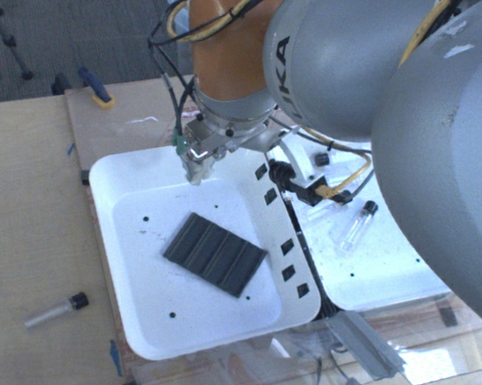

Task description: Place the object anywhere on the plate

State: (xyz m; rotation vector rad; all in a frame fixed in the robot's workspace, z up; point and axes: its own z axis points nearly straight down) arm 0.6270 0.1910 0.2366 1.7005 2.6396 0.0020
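A dark grey ridged plate lies tilted in the middle of the left white bin. A small clear tube with a black cap rests on the floor of the right bin, near its left side. My gripper hangs over the back of the left bin, just beyond the plate's far corner and well to the left of the tube. Nothing visible is held at its tip. The large grey arm and its orange band cover most of the right bin.
A second capped tube lies on the wooden bench left of the bins. A blue clamp sits at the bench's back edge. Black tabs line the divider between the bins, and yellow-black cables hang beside it.
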